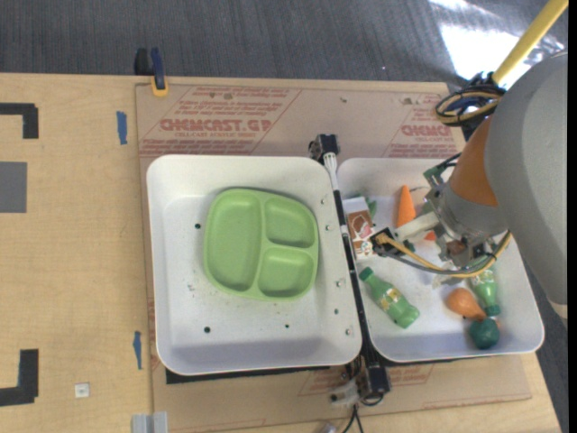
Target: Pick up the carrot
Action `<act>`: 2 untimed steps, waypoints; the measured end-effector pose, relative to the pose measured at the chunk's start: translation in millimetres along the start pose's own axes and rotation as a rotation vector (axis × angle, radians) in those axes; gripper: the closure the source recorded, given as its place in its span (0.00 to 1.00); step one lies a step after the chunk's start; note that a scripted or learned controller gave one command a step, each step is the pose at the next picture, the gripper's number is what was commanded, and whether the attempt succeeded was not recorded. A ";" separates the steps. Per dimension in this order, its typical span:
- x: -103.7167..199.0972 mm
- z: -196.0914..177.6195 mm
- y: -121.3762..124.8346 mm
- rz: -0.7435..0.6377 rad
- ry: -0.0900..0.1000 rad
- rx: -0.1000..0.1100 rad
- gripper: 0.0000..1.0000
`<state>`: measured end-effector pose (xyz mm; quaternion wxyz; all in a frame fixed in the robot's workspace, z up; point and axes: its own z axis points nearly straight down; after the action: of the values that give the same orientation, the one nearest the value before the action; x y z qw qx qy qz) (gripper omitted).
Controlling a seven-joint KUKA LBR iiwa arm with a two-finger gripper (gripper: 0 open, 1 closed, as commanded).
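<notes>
Grey and bulky, my arm [541, 161] looms over the right bin [527, 345] on the tabletop [72, 242]; whether its jaws are apart or together I cannot tell. I see the carrot [406, 205] near the bin's back, just left of the wrist. Crowding it: a small carton [361, 224], green bottle [390, 299], orange fruit [463, 303], dark green ball [484, 333]. A green divided plate [261, 243] sits in the left bin [171, 269].
</notes>
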<state>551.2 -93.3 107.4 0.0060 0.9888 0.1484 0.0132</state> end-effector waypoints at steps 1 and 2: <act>69.7 3.1 35.4 0.094 -0.026 0.016 0.00; 70.0 -6.8 35.0 0.091 -0.028 0.018 1.00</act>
<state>628.2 -106.1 116.4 -0.0014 0.9947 0.1032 -0.0017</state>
